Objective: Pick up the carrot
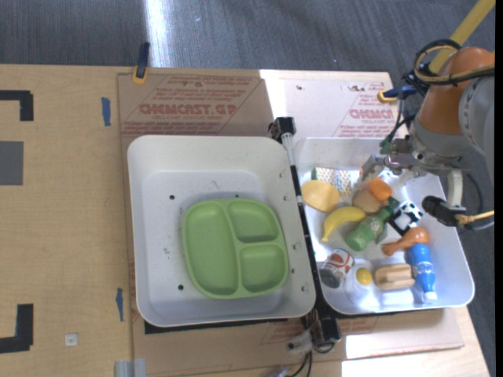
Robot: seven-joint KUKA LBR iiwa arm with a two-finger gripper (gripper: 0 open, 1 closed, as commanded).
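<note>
So the carrot (406, 241) was lying in the right bin (460, 277), toward its right side, orange and tilted with one end pointing up to the right. It sat just above the blue bottle (421, 267) and the hot dog (393, 275), pretty much touching them. To its left there was a green bottle-shaped thing (365, 232), then a banana (342, 219) and a yellow wedge-like piece (320, 194) closer to the bin's left wall. A small black-and-white checkered cube (405, 214) sat right above the carrot. Further back, a round brownish item (367, 199) and an orange piece (380, 188) were bunched together. Near the front-left corner were a white and red can (338, 265) and a small yellow ball (363, 274).

The end effector (387, 166) hung over the far part of the right bin, by the orange piece and well apart from the carrot. Honestly couldn't tell how its tips were set, and nothing was visibly in it.

The left bin (157, 171) held a green divided tray (234, 246). Both bins sat on the cardboard-covered table (63, 210).
</note>
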